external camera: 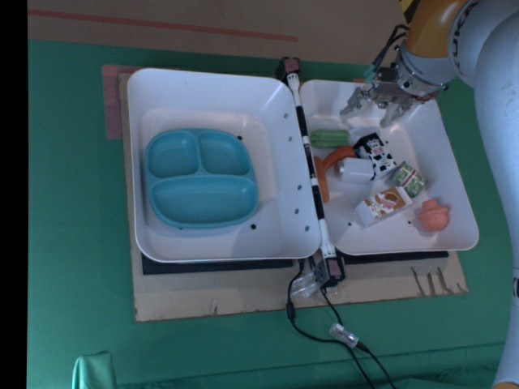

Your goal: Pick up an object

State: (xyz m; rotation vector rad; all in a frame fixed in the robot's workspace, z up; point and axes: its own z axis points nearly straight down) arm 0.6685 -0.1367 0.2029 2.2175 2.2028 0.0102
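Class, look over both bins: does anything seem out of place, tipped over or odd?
Mildly: in the right bin the small cartons lie tipped in a jumbled pile. The blue plate sits flat in the left bin.

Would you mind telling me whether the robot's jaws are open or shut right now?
Open. The gripper hangs over the right bin with its two fingers spread apart and nothing between them.
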